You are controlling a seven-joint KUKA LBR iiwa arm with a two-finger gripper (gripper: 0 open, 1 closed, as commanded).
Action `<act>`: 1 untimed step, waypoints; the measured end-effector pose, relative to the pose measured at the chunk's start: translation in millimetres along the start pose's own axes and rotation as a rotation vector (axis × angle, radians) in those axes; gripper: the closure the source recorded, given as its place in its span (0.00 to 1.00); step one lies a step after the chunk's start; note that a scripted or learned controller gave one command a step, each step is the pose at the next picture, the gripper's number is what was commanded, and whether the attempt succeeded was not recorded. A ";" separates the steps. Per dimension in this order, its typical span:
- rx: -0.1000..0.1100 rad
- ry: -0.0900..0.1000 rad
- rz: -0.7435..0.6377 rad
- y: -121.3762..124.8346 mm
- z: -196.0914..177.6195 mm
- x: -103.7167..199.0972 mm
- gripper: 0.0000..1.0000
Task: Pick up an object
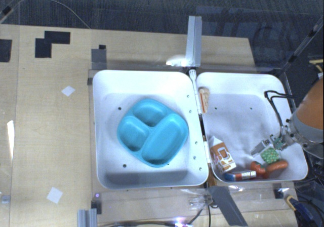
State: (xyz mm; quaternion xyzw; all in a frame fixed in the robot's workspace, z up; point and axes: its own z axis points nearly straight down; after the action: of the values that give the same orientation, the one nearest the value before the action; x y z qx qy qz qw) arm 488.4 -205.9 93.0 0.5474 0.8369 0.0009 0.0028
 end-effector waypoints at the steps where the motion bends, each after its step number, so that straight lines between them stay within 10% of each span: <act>1: -0.004 -0.003 -0.001 2.1 -11.2 -0.6 1.00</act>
State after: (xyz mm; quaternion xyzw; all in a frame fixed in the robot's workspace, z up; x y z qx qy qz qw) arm 490.5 -205.6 104.2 0.5469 0.8372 0.0018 0.0051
